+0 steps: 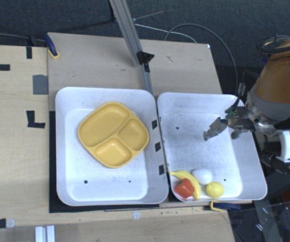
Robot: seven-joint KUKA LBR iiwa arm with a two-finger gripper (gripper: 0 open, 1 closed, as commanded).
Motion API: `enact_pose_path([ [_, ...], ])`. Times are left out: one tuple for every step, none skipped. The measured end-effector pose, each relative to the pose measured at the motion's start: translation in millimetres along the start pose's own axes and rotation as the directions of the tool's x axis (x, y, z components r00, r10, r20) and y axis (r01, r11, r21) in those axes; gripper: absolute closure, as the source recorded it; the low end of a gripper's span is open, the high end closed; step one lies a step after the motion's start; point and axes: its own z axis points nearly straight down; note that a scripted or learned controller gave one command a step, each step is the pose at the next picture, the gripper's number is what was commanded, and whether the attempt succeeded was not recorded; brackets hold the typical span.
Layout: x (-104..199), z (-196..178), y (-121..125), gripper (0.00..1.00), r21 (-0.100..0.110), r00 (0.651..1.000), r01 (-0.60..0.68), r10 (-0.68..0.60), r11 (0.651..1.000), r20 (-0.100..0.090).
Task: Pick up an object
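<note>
Nearest the camera, along the front wall of the right bin [245, 155], sits a small cluster of toy food: a yellow banana [189, 178] curving over a red piece [184, 188], a white egg-shaped item [202, 175] just beside them, and a small yellow ball [215, 189] at the right end. All of these rest on the bin floor, touching or nearly touching one another. Farther back in the same bin, the tool [213, 130] hangs over the bare middle of the floor, well apart from the cluster, and nothing is between its fingers; I cannot tell how far they are spread. In the left bin [66, 150] a yellow divided plate [113, 134] lies flat. Both bins rest on the wooden tabletop [89, 59].
</note>
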Motion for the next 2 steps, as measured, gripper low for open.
enact_pose_path([
  [-4, 45, 2, 0.00, 0.000, 1.000, 0.000, 0.000, 1.000, 0.000],
  [-3, 89, -3, 0.00, 0.001, 1.000, -0.001, 0.001, 1.000, -0.001],
])
